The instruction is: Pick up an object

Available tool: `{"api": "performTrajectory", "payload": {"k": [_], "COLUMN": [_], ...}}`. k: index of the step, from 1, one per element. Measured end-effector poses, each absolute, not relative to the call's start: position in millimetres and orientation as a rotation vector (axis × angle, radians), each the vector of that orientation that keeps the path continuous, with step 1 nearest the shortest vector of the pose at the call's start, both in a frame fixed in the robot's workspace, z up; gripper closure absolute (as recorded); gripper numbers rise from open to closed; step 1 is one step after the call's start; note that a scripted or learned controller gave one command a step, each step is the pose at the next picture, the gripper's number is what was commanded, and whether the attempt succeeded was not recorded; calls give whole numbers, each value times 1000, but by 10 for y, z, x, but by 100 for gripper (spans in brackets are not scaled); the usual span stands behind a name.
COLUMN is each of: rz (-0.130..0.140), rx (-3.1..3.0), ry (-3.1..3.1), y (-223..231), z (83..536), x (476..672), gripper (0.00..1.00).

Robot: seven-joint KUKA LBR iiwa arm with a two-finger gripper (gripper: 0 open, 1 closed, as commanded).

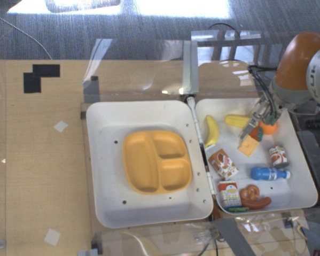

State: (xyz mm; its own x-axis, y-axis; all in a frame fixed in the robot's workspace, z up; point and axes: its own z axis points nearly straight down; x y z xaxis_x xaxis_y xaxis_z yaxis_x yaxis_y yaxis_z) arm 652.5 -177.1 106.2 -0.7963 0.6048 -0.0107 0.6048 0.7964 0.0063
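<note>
Pincer [254, 126] low in the right bin [307, 189], tips just above the cheese wedge [248, 146] and beside an orange fruit [268, 127]. Opening too small to judge; cannot tell if anything is gripped.

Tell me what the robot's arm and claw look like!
The arm is fat and rounded, with a big shiny orange part and a light grey part beside it. Thin dark cables loop down from it to the claw, which is small, made of dark and silvery metal, and ends in thin fingers.
</note>
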Motion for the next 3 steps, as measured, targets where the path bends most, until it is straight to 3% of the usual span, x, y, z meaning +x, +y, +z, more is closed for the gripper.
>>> {"api": "performTrajectory", "payload": {"k": [1, 2, 3], "rz": [8, 2, -17], "rx": [1452, 1322, 1289], "ry": [2784, 2839, 2867], "y": [-1790, -1907, -1660], "z": [935, 877, 885], "x": [6643, 6290, 6642], "gripper": [0, 0, 0]}}
